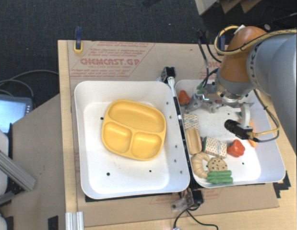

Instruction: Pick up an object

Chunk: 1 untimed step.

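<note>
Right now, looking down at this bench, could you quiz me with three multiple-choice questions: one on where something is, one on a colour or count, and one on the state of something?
1. Where does the yellow plate lie?
A. In the left bin
B. In the right bin
C. On the floor

2. How many compartments does the plate have?
A. Two
B. Three
C. Five

3. How does the plate lie?
A. Upside down
B. Standing on edge
C. Flat, hollows up

Answers: 1 A, it lies in the left bin, beside the right bin with the toy food. 2 B, one long section above two smaller ones. 3 C, all three hollows face the camera.
</note>
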Tool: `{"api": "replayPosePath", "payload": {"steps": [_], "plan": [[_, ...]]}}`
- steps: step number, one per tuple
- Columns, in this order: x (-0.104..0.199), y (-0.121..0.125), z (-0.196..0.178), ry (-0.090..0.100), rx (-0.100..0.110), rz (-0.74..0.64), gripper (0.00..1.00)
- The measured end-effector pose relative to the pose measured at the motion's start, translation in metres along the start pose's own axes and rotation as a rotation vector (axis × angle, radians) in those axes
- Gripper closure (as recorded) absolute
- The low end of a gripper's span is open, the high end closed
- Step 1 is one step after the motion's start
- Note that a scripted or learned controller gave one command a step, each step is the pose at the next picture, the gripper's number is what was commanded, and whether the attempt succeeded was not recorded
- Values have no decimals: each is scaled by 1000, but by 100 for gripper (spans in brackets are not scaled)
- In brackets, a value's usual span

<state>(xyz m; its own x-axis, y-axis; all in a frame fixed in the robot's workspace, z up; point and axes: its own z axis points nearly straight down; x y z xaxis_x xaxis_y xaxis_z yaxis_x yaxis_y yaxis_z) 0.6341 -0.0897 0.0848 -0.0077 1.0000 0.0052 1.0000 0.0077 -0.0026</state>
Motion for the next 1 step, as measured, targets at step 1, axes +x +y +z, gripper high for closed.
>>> {"api": "replayPosePath", "payload": {"steps": [1], "plan": [[-64, 35, -149, -13, -23, 11, 0]]}}
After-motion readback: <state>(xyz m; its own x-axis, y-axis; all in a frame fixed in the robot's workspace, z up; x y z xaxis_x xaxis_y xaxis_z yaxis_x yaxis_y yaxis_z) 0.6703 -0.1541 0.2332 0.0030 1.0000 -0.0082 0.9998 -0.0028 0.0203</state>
